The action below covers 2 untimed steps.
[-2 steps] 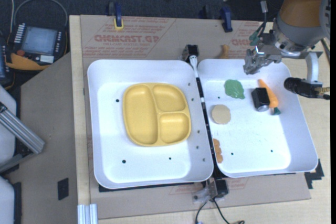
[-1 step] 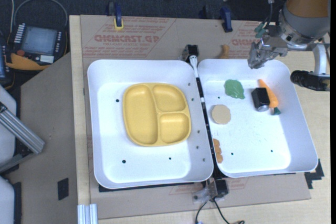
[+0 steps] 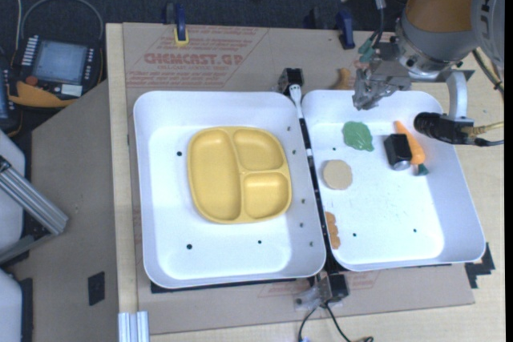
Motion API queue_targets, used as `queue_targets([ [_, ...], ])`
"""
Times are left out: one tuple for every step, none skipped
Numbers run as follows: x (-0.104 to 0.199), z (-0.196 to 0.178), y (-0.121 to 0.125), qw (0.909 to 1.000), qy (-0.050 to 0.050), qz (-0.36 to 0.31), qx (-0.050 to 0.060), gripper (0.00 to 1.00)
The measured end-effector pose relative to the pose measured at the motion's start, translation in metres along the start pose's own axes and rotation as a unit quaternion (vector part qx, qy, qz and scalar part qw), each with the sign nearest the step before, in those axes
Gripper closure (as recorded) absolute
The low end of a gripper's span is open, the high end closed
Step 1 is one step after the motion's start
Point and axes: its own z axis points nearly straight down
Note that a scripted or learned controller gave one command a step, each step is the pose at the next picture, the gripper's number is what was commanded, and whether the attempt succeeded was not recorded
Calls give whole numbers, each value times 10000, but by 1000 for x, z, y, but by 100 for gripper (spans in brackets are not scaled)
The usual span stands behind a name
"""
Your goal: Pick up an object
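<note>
Grey two-finger gripper [image 3: 367, 98] above right shallow white bin [image 3: 449, 244], near crumpled green leaf-like piece [image 3: 357, 134]; jaws' opening cannot be told, nothing seen held.

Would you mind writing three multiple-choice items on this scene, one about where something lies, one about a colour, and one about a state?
1. Where does the yellow divided plate lie?
A. In the left bin
B. In the right bin
C. On the cardboard outside both bins

2. What colour is the lumpy item nearest the gripper?
A. Red
B. Green
C. Blue

3. How does the gripper stand relative to the right bin's items?
A. Pressed onto the black block
B. Lifting the tan disc
C. Above the bin's far edge, touching none

Answers: 1 A, the plate fills the left bin's middle. 2 B, it is plainly green. 3 C, the items lie apart from it.
</note>
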Motion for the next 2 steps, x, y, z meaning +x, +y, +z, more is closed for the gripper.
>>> queue_targets([
  [48, 21, -14, 10000, -2, 2, 13, 100],
  [90, 32, -15, 10000, -2, 1, 11, 100],
])
